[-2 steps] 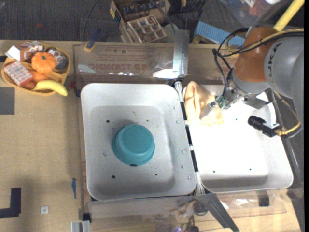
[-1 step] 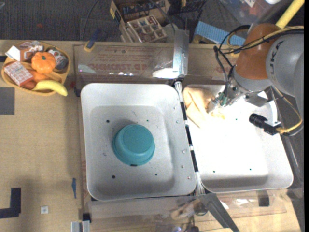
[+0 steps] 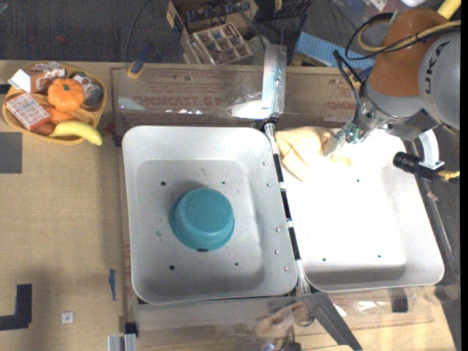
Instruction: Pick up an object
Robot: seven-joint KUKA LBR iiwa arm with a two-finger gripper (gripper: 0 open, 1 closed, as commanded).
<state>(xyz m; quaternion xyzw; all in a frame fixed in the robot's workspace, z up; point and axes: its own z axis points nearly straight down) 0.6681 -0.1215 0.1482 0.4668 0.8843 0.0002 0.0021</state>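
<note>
Claw state unclear, at cream cloth in right bin; teal bowl in left bin

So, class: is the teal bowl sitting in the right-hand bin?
No, the teal bowl sits upside down in the left bin, while the right bin holds a pale crumpled cloth.

Teal bowl in a white bin; pale yellow cloth; orange pumpkin; yellow banana.

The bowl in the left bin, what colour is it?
Teal, a blue-green; the bowl shows in the camera view.
</note>
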